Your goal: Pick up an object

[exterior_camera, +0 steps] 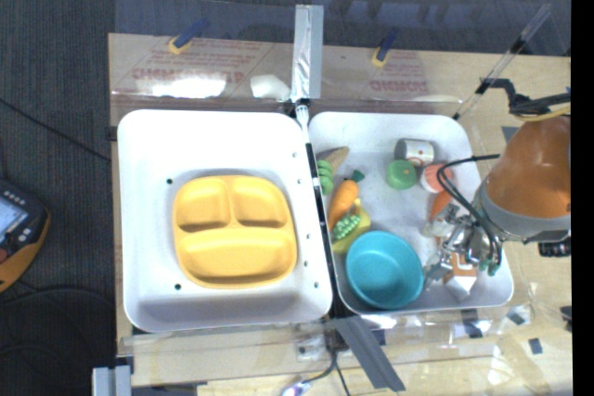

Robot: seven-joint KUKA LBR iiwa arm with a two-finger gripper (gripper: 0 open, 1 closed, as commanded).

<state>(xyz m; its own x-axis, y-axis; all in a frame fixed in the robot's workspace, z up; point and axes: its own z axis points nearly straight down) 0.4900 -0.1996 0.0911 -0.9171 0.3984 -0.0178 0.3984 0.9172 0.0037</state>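
Teal bowl point(382, 268) sits at the lower edge of your right bin point(371, 127), mouth up, nearest the camera. Just right of it, at lower right of the frame, your gripper point(458, 253) is down inside the bin amid cables and small orange-and-white pieces point(461, 270); whether its fingers are apart, together or clamped on anything cannot be told from this angle. Judged from that, the pick is mid-attempt: the arm has reached the bin floor, but nothing shows as lifted, so grasp and raise are yet to come.

Up from the bowl, near the divider, lies the toy carrot point(342, 197), a likely target, its long axis running from lower left to upper right, with a yellow-green toy point(350, 225) touching its lower end. Farther back sit a green round piece point(402, 173) and a grey cylinder point(415, 150). To the left, your other bin point(148, 144) carries a yellow divided tray point(234, 230).
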